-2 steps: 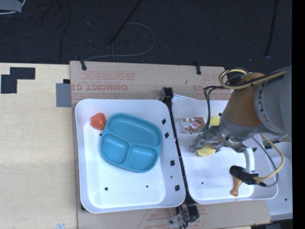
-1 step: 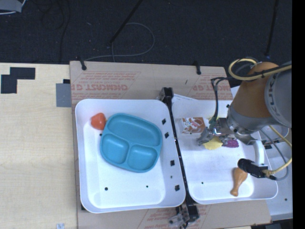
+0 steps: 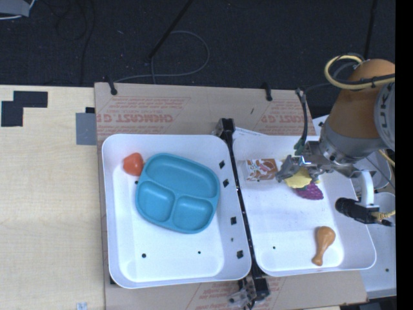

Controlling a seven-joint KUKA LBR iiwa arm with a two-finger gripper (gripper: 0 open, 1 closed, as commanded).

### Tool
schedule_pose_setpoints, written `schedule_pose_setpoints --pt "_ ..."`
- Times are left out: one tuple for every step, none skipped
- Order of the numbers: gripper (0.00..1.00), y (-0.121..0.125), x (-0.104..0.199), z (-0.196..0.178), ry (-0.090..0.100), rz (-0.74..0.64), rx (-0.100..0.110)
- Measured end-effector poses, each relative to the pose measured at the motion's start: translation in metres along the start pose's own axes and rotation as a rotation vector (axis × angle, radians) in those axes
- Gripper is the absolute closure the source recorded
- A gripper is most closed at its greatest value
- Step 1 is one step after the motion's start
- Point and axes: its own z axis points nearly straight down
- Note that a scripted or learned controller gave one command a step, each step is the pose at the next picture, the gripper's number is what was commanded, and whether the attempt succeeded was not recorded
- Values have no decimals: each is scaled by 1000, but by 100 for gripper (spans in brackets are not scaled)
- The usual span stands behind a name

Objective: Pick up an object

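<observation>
Dark carpet strewn with black cables fills the top of the scene, and below it a pale wooden bench carries a sheet of brown cardboard on which two shallow white bins sit side by side. The arm, grey with an orange band, reaches in from the right and ends in the claw, which hangs low over the upper middle of the right bin. Whether the claw is open or closed cannot be told from this angle, and nothing can be seen between its fingers.

Just beside the claw, on the side toward the arm, lie a yellow piece and a purple bunch of grapes, the two touching each other; the yellow piece sits partly under the claw's tip. On the claw's other side, close by, a small brown and white packet lies flat on the bin floor. Well below the claw, near the right bin's lower corner, rests a tan drumstick, apart from everything else.

Far off to the claw's left, across the black divider between the bins, the left bin holds a blue divided tray, and an orange-red ball sits touching the tray's upper left edge.
</observation>
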Motion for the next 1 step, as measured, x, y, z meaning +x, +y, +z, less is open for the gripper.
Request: schedule_pose_setpoints --pt "100 0 -1 -14 1 0 4"
